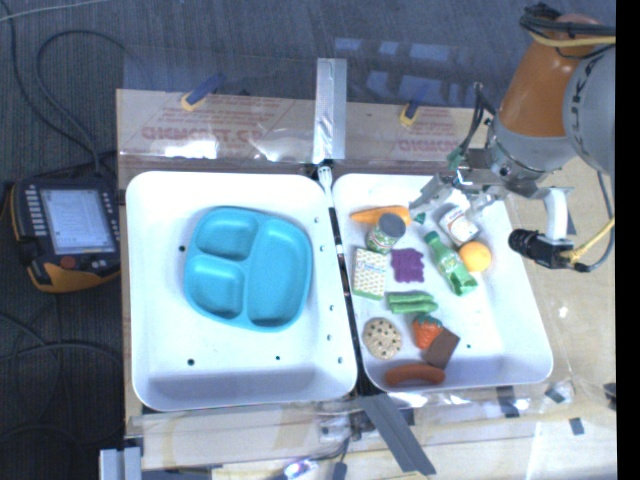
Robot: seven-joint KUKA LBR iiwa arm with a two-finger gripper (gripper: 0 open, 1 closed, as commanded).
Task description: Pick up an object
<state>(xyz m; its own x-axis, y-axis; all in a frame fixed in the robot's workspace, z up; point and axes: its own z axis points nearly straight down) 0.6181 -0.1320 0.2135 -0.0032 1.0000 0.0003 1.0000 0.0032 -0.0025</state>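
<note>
My gripper [455, 200] hangs over the far right part of the right bin [520, 308], fingers spread, nothing visibly held between them. Just below it lies a small white container [461, 225]. Beside that are an orange fruit [477, 256] and a green bottle [447, 260]. To the gripper's left sit an orange carrot [380, 213] and a small jar [384, 232]. Further toward the front lie a checkered packet [369, 272], a purple piece [406, 264], a green pod [410, 301], a cookie [381, 336], a brown block [441, 349] and a sausage [414, 374].
The left bin [160, 348] holds a blue divided plate [247, 266]. A raised rim [340, 268] separates the two bins. A teach pendant [65, 230] lies off the bench at the left. The arm's wrist [545, 98] stands over the right bin's far right corner.
</note>
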